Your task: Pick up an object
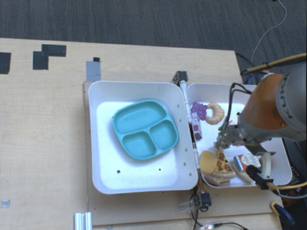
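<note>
The objects available for picking lie in the right bin. A toy pizza slice rests near the front of this bin, overlapping a round tan piece on its left and a bread-like piece at the front wall. A small red-and-white carton lies just to the right of the pizza slice. Toward the rear of the bin, a tan croissant-shaped item sits touching a purple grape cluster; a small purple-and-white packet lies against the dividing wall just in front of the grapes. The gripper is positioned over the middle of the right bin, directly behind the pizza slice and close above it. Its opening cannot be determined from this view, and no object is visibly held. The arm, grey with an orange band, extends in from the right and covers part of the bin. The left bin holds a teal divided plate with three compartments, lying flat near the bin centre. Both bins rest side by side on a light wooden bench.
</note>
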